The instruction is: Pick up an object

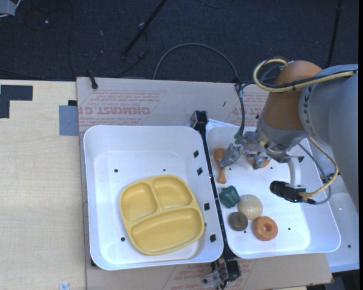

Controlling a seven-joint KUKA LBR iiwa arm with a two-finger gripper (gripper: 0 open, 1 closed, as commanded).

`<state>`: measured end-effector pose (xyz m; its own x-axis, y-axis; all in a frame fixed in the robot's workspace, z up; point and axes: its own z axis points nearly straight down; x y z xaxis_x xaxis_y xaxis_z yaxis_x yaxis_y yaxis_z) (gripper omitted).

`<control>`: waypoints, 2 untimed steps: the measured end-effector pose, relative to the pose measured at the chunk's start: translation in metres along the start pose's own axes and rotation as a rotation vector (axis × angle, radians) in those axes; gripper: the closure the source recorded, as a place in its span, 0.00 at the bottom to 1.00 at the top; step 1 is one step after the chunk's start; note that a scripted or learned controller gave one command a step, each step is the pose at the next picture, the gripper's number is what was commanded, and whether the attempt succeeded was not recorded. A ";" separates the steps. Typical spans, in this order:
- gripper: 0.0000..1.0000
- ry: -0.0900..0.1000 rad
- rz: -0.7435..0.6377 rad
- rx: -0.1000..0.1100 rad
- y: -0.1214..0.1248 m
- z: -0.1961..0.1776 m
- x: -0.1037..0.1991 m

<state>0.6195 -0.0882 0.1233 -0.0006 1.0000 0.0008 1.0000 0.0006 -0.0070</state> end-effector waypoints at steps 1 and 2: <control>0.00 0.000 0.001 -0.001 -0.001 0.038 0.001; 1.00 0.000 0.004 -0.002 0.000 0.026 0.000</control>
<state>0.6189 -0.0880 0.0972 0.0035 1.0000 0.0006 1.0000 -0.0035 -0.0049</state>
